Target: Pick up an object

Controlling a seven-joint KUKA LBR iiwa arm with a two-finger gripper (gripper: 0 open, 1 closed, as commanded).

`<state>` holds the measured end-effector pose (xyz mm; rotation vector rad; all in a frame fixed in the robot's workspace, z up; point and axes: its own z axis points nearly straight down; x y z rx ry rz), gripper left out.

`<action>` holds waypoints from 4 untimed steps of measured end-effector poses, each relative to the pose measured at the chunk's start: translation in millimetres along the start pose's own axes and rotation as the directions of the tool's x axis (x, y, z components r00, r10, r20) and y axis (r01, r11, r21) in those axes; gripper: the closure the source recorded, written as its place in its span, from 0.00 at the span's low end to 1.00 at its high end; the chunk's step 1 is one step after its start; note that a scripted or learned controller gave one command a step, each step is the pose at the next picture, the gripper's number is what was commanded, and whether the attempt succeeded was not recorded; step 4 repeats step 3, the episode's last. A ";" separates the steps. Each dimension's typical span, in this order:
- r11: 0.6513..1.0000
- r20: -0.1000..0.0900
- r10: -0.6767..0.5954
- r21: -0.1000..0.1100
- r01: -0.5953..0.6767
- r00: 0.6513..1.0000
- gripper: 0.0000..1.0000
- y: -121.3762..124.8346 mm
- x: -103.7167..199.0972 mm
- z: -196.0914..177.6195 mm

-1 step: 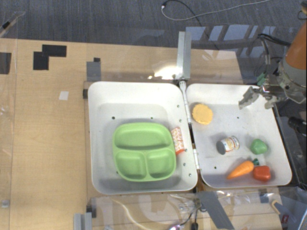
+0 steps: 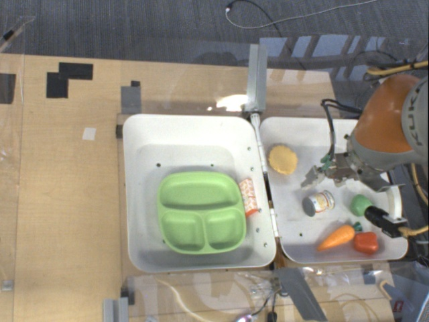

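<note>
tabletop [image 2: 67, 200] carries two white bins | left bin [image 2: 137, 180]: green divided plate [image 2: 201, 212], small packet [image 2: 248, 196] at its right edge | right bin [image 2: 295, 227]: jaws [image 2: 327, 173], cannot tell spread or pressed, above can [image 2: 318, 202]; carrot [image 2: 337, 237], cookie [image 2: 283, 159], tomato [image 2: 366, 243]

Camera count: one fixed view.
Position: high above the tabletop [image 2: 60, 200], well back from it.
Direction: looks down at a slant; grey carpet with a black cable lies along the top edge, the near tabletop edge at the bottom.
Coverage: both bins whole, the left bin [image 2: 137, 200] near centre, the right bin [image 2: 295, 233] toward the right edge.
Closeness: far enough that small things in the bins appear small.
Arm side: the arm [image 2: 392, 116] enters from the right, partly cut off by the edge.
</note>
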<state>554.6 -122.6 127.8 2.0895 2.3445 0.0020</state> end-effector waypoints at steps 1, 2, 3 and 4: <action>0.979 0.024 -0.202 -0.036 0.203 0.979 0.00 -32.8 17.2 29.1; 0.978 0.027 -0.202 -0.043 0.203 0.979 1.00 -29.8 17.3 16.8; 0.977 0.003 -0.213 -0.006 0.213 0.977 1.00 24.2 37.9 -115.8; 0.977 0.003 -0.213 -0.006 0.213 0.977 1.00 24.2 37.9 -115.8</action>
